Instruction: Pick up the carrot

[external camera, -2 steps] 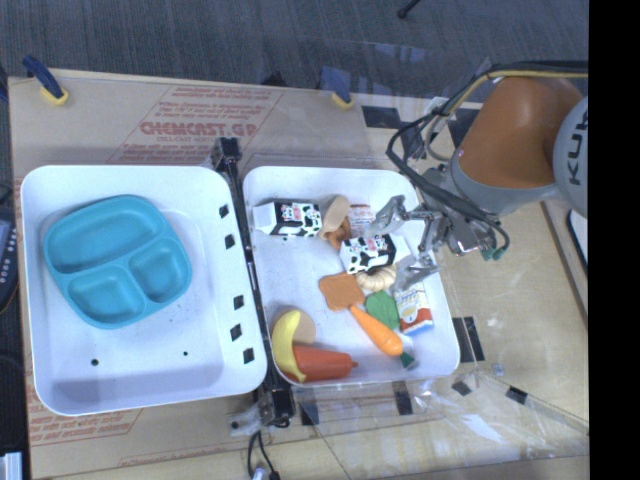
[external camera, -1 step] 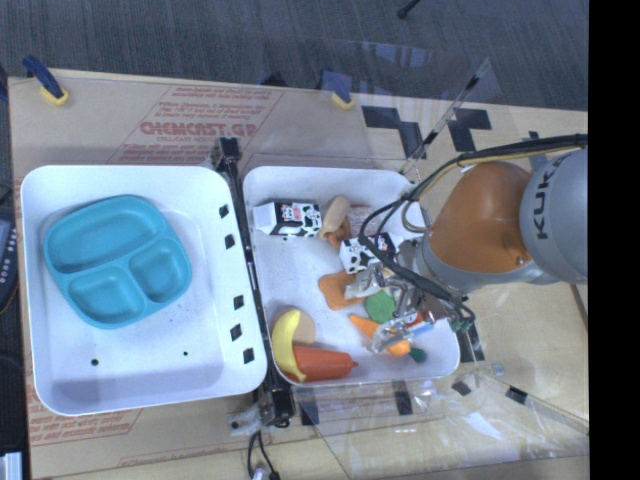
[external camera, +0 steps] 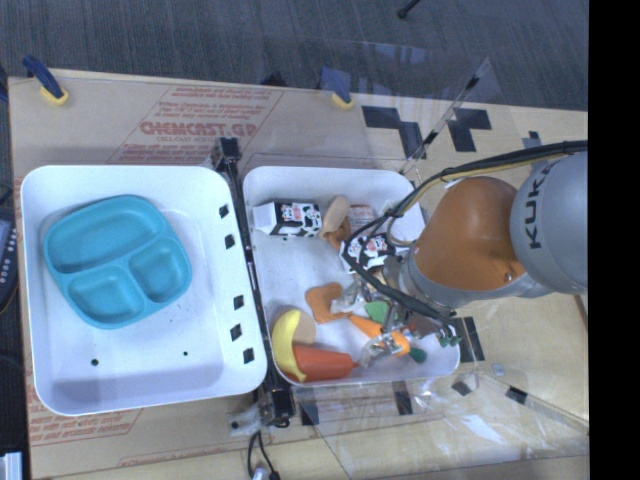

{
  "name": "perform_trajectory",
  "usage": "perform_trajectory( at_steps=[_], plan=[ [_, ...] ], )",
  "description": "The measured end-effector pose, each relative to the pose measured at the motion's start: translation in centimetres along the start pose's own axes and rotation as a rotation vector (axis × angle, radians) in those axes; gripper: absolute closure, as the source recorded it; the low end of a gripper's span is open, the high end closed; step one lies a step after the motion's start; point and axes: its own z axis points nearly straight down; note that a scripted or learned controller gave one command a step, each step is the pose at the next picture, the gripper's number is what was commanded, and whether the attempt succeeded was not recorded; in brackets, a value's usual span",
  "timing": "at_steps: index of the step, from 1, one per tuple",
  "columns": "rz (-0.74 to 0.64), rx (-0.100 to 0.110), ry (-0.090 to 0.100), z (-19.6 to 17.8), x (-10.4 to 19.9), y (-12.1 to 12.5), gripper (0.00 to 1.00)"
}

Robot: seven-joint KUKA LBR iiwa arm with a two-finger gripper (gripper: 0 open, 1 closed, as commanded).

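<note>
**Op A:** Lowest in the frame, at the bottom edge of the right bin point(external camera: 300, 180), sat a red toy vegetable point(external camera: 322, 364) against a yellow piece point(external camera: 285, 340). The carrot point(external camera: 388, 335) lay just to their right, in the lower right of that bin.

**Op B:** I saw it as a short orange body with a green tip at its right end, partly covered by the gripper point(external camera: 383, 330). Could you read the pincer?

**Op A:** No, I could not tell whether it was open or closed; cables and the wrist hid it. I would not have called the carrot held.

**Op B:** My judgement was that the grasp needed to close across the orange body, not the green end, and stay off the bin wall nearby.

**Op A:** Agreed. An orange flat piece point(external camera: 322, 300) lay just up-left, so I would have lifted straight up to avoid dragging it. The blue tray point(external camera: 115, 260) in the left bin point(external camera: 40, 368) stood well apart.
</note>
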Motion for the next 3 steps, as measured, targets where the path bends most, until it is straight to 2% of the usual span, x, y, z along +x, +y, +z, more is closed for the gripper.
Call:
perform_trajectory(
  at_steps=[1,2,3],
  plan=[
    [-0.010,0.003,-0.008,-1.2,-0.5,0.1,1.00],
    [0.124,0.001,-0.002,-0.1,-2.0,-3.2,1.00],
    [-0.131,0.002,-0.002,-0.1,0.1,-2.8,1.00]
  ],
)
